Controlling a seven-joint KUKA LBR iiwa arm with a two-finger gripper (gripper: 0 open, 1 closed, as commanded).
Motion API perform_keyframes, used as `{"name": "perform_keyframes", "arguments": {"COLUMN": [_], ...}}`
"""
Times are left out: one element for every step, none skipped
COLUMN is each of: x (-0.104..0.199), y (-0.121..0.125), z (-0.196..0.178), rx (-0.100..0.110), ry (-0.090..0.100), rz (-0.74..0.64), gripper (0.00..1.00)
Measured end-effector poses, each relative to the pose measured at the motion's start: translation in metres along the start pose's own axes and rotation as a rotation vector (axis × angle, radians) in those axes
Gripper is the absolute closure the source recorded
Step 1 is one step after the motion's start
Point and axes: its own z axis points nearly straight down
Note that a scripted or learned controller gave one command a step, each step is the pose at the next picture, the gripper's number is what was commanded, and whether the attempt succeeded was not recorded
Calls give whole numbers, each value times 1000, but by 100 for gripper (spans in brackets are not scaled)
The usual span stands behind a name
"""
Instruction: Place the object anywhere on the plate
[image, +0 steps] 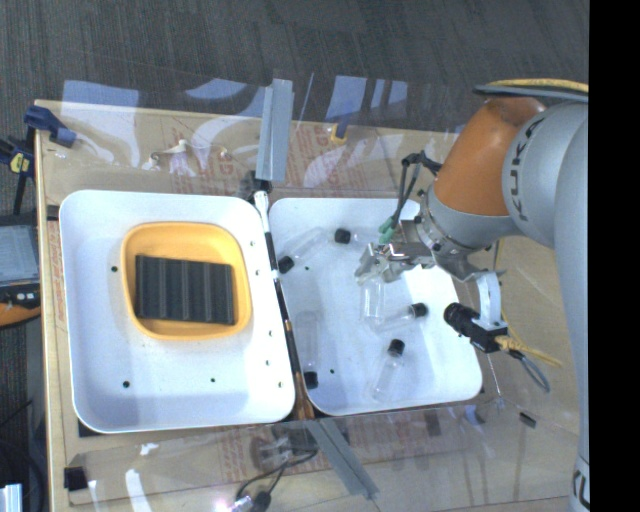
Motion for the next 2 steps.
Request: {"name": "perform_keyframes", "arguments": {"x": [31,52], "y": [15,28], "z": [-36,-54], "rx": [-2,-3], "ry": [0,-1], "rz": [-248,-534], "gripper": [100,100]}}
